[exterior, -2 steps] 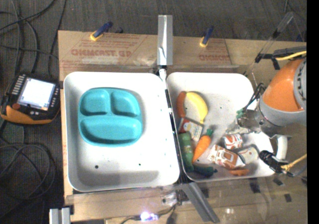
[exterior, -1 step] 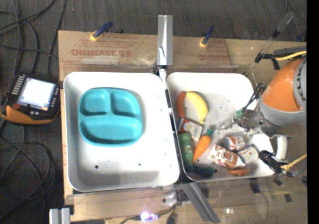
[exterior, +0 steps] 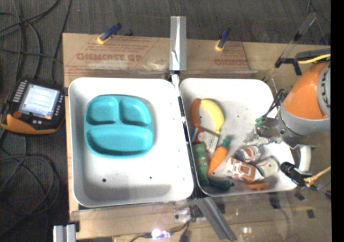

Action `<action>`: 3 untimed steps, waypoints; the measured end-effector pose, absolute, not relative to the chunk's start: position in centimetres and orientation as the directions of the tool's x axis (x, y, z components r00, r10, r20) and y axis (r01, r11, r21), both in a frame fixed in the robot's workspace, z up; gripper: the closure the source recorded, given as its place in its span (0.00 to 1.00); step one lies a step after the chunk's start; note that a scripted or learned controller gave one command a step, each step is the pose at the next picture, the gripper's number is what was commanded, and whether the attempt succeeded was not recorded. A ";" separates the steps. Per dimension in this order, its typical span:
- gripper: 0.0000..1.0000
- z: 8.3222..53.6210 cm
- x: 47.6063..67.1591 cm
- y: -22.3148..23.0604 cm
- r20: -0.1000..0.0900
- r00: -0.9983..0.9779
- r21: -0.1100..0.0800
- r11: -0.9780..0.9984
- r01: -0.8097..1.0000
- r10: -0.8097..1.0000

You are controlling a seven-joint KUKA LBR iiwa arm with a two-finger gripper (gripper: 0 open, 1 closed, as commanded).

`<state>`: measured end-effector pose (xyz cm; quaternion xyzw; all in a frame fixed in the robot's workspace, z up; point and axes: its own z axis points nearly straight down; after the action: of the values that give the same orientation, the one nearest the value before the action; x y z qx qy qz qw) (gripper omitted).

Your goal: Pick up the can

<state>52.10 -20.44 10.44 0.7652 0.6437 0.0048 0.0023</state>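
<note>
While the tool (exterior: 262, 134) hangs at the right bin's (exterior: 236, 86) three o'clock side, whether it grips cannot be told. At its seven o'clock, just beside it, lies the can (exterior: 249, 153).

The arm (exterior: 309, 101) is cut off by the right edge. The gripper (exterior: 262, 134) is blurred, and its tip is lost among the clutter of the right bin (exterior: 231, 86). The can (exterior: 249, 153) is partly covered by neighbouring items, its label unreadable.
</note>
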 end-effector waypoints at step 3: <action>0.00 9.0 51.9 -18.6 0.000 0.584 0.019 -0.584 0.812 0.812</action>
<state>51.87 -18.59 9.05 0.8899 0.4561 0.0044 0.0083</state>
